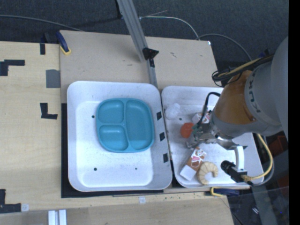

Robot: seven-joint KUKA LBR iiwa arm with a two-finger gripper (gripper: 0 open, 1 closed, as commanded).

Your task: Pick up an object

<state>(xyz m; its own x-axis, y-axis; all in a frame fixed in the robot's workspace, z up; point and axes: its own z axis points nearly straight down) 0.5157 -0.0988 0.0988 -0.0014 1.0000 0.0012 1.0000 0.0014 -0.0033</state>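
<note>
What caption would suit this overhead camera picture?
Robot gripper lowered among a red ball, croissant and carton; blue divided plate alongside.

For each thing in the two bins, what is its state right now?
blue divided plate: flat in the left bin, nothing on it.
red object: in the right bin, beside the gripper.
croissant: lying free near the front edge.
small carton: lying free beside the croissant.

We count two white bins, the left bin (pixel 79 172) and the right bin (pixel 255 161), side by side on one worktop (pixel 103 60). We see one blue divided plate (pixel 125 124), one red object (pixel 187 129), one croissant (pixel 207 170), one small carton (pixel 196 159) and one clear crumpled item (pixel 173 110).
</note>
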